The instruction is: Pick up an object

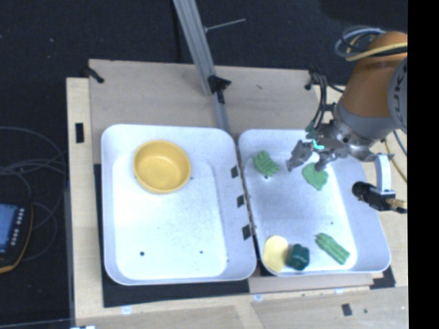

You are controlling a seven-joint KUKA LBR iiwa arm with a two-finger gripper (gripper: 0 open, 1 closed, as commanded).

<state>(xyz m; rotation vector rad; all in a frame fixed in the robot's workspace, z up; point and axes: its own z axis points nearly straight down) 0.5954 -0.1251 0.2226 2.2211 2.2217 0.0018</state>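
Note:
My gripper (311, 161) hangs over the upper part of the right bin (357, 252), its two fingers spread open. One finger (298, 157) points toward the bin's middle, the other (323, 163) sits just above a flat green piece (316, 178). That piece lies on the bin floor under the fingertip, not between the fingers. A second green piece (266, 164) lies to the left, near the bin's divider side. At the bin's front lie a ridged green piece (333, 248), a dark teal block (298, 257) and a pale yellow round thing (275, 251).
The left bin (116, 252) holds a yellow bowl (162, 166) in its upper left part. A grey metal post (195, 40) slants down to the gap between the bins. The bench edge runs along the front.

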